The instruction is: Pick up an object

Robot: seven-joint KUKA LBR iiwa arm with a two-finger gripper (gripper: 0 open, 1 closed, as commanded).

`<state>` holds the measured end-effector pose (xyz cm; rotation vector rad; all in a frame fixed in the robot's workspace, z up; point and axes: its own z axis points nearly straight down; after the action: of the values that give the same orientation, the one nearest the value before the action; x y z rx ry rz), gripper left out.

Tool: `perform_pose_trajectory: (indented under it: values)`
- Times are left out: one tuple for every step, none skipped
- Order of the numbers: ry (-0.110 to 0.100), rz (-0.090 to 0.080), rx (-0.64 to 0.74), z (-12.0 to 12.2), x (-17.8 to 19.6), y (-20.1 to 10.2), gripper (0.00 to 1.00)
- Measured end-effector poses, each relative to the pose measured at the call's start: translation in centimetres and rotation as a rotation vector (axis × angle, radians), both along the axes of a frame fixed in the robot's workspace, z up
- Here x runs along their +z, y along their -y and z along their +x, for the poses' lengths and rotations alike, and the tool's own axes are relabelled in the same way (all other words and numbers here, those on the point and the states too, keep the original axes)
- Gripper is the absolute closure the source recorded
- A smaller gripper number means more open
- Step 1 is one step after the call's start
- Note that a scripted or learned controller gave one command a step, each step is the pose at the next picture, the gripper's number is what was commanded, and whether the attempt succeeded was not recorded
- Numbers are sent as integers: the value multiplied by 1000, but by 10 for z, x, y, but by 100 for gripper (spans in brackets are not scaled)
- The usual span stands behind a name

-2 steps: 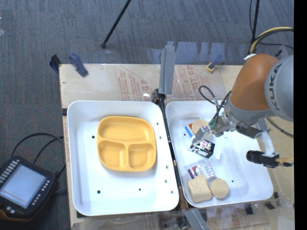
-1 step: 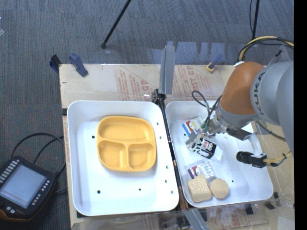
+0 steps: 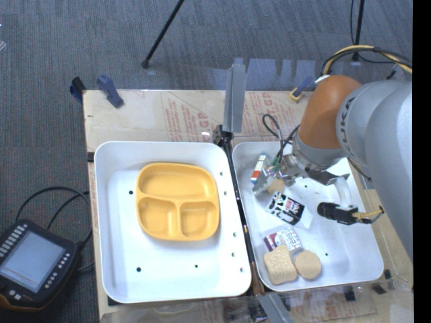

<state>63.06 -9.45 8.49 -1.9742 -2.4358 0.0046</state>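
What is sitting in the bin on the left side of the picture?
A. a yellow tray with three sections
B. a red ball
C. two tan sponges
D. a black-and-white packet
A: the yellow tray with three sections lies in the left bin.

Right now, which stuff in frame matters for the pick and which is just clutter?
For the job:
gripper, low in the right bin
small carton beside it
black-and-white packet
tan sponge
round tan disc
small printed pack

Lying about:
yellow divided plate in the left bin
handheld controller on the floor
tripod leg
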Motion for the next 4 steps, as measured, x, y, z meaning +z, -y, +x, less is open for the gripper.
perform_pose_trajectory:
  values:
    - [2,-2,-229,13,0,0,0]
    - [1,-1,-192,-51,1,25,0]
    - [-4,1,-195,-52,8,26,100]
    - [-4,1,-196,-52,8,25,0]
